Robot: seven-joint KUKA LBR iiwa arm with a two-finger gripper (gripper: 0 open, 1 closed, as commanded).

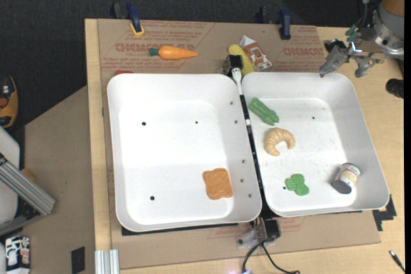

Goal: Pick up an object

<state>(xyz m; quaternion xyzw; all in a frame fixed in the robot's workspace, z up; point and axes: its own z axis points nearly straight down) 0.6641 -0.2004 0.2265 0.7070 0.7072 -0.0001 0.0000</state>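
Parked off the right bin [359, 106] at two o'clock, the gripper [347, 59] is seen spread and unladen, while a croissant [279, 140] lies reachable at bin centre.

Right bin [359, 106]: green pod-shaped piece [263, 111] near far-left corner, lying diagonal; tan croissant [279, 140] just below it, mid-bin, curled; green leafy piece [297, 185] near front edge; small white-and-grey can [345, 178] on its side, front-right. Left bin [128, 138]: flat orange slab [218, 183] at front-right.
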